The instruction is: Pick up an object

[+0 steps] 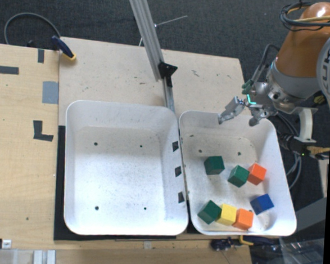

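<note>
My gripper (240,113) hangs over the back edge of the right bin (278,159), fingers (229,113) spread open with nothing between them. Below it, in the right bin, lie several small cubes. A dark green cube (214,165) sits mid-bin, with another green cube (238,176) touching an orange cube (257,173) to its right. A blue cube (262,203) lies nearer the front right. Along the front wall a green cube (209,211), a yellow cube (227,213) and an orange cube (243,219) sit in a row.
The left bin (73,150) stands beside the right one, sharing a middle rim. A slanted metal rail (152,37) crosses the bench behind the bins. A yellow-and-blue tool (65,48) with a black cable lies at the back left.
</note>
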